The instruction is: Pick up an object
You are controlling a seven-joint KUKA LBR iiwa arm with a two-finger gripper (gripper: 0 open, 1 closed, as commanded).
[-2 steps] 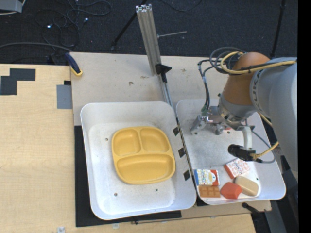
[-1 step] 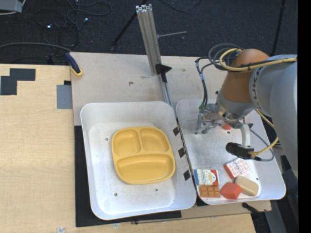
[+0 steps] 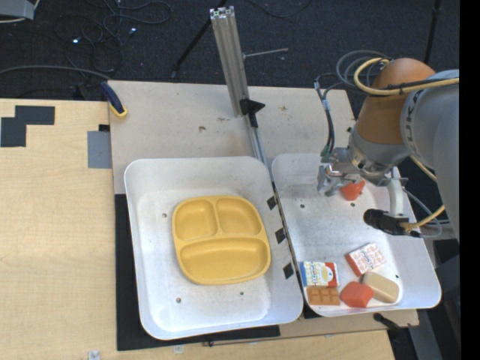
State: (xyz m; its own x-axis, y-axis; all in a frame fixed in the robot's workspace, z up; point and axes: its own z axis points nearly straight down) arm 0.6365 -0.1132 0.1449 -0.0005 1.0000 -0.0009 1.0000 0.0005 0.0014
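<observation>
Gripper raised over the right bin with a small orange piece at its tips

Gripper (image 3: 339, 184) hung near the far end of the right bin (image 3: 300, 223), my wrist turned downward from the orange band above it. Right at the tips sat a small orange-red object (image 3: 350, 190), touching or very nearly touching the metal on its right side. I could not tell whether my fingers were spread or closed, nor whether that piece was truly pinched or merely sitting behind them, so I would not have called it held.

Well below my gripper, in the near corner of the same bin, the other candidates lay crowded together: a small carton with a printed face (image 3: 320, 274), a brown waffle-like tile (image 3: 323, 296) just under it, a red block (image 3: 357, 295), a pale tan block (image 3: 381, 286) touching the red one, and a pink-and-white packet (image 3: 367, 258) above them. That crowding likely explained my position: the lone orange piece stood apart, with room around it for a clean approach.

Far to my left, the other bin (image 3: 142, 201) carried a yellow divided plate (image 3: 221, 238), lying flat.

My judgement was that the pick remained unconfirmed at this moment.
</observation>
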